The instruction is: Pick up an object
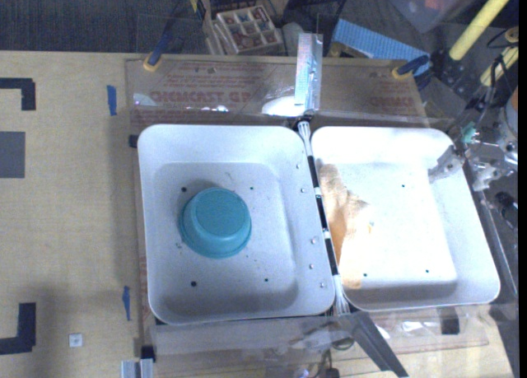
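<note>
Teal round plastic bowl (216, 221): sits in the left shallow white bin (152, 203), on the floor a little left of centre. It looks mouth-down with the flat base up, though I can't be sure.
My gripper (449, 162): over the upper right corner of the right shallow white bin (395, 136), close to its far rim. Nothing shows in it. Too small and blurred here to tell whether it is open or closed.
Direction to target: the bowl lies to camera-left of me and somewhat toward the near edge. It is well apart, a whole bin away, across the raised double rim (319, 203) where the bins meet.
Long axis: none, since the bowl is round. Approach angle should not matter; I judge a grip across the side wall or base edge as good as any.
Room around target: bare bin floor on all sides of the bowl, with no wall touching it. The nearest wall is the left one, and even that is apart.
Edges to mind: the centre rims stand proud, so I would lift before crossing rather than drag across.
Right bin floor: an orange-tan patch (342, 220) by its left wall. Stain or thin scrap, I cannot tell.
Stage, my reading: approach not yet begun.
</note>
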You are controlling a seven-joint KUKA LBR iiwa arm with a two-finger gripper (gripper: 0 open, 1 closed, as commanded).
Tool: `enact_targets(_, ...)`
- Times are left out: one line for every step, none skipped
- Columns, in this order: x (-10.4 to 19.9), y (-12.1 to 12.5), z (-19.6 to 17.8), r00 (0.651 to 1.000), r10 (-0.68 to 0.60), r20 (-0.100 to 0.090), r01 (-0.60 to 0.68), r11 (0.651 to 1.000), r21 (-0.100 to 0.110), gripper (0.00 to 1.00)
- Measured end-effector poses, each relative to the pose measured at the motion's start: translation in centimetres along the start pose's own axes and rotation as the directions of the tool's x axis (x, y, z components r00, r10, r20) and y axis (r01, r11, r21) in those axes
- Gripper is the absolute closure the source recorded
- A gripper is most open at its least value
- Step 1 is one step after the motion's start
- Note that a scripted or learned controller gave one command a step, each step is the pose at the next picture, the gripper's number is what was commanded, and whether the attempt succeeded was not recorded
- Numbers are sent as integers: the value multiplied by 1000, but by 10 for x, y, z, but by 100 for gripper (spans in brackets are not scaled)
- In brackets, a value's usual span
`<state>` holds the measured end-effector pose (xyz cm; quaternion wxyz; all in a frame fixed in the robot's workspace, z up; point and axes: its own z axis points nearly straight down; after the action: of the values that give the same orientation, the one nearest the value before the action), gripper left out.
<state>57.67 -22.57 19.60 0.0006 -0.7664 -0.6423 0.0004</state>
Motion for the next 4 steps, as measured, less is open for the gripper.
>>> enact_targets(0,-48,-11,999,43,0,-43,999,0,0)
enact_targets(51,2,-31,1000,-19,2,19,1000,-4,0)
enact_targets(143,-18,7,1000,7,0,-7,1000,1,0)
enact_targets(143,-17,-4,1000,6,0,-6,1000,-2,100)
